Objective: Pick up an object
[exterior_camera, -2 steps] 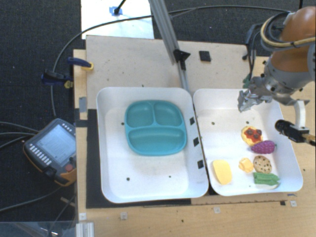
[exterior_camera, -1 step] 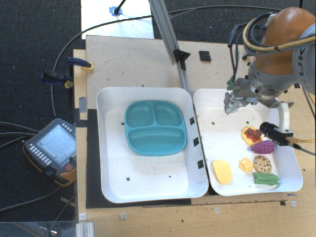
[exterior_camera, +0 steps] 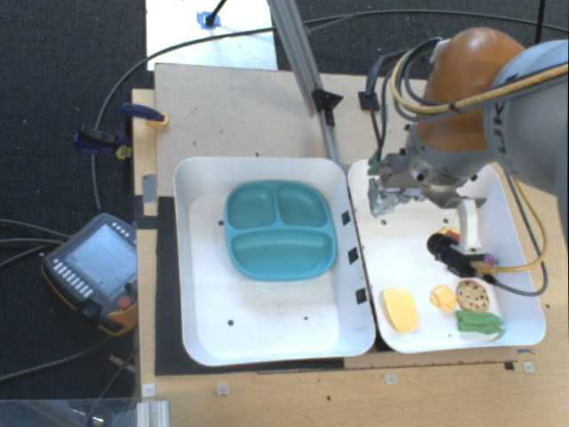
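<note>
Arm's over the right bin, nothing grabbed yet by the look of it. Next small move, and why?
Probably shift the gripper toward the near end of the right bin, then descend. It sits over bare floor at the bin's far left, while the pickable items, the yellow piece, cookie and green piece, lie clustered along the near edge.

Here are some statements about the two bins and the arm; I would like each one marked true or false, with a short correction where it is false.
1. The teal divided plate lies in the left bin. True.
2. The yellow piece lies on the teal plate. False: it lies in the right bin, near its front.
3. The gripper is above the right bin. True.
4. The green item is in the left bin. False: it is in the right bin, beside the round cookie.
</note>
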`<control>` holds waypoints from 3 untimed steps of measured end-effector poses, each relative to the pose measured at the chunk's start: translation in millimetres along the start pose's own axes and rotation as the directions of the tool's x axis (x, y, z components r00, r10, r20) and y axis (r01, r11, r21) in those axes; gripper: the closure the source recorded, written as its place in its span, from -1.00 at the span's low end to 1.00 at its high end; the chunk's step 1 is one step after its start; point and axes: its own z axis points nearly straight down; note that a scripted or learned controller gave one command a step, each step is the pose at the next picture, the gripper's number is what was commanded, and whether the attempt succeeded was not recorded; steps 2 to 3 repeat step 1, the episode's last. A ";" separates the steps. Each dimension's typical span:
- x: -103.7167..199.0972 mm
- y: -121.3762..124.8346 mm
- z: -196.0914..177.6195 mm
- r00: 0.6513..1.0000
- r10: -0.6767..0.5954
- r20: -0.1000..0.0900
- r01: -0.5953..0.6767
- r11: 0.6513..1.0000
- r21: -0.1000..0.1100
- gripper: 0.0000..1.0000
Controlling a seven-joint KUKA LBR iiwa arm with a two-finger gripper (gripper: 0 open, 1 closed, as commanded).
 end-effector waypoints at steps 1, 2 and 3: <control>64.0 -5.7 5.5 1.000 -0.002 -0.001 0.002 1.000 -0.001 1.00; 64.0 -5.7 5.5 1.000 -0.002 -0.001 0.002 1.000 -0.001 1.00; 64.0 -5.7 5.5 1.000 -0.002 -0.001 0.002 1.000 -0.001 1.00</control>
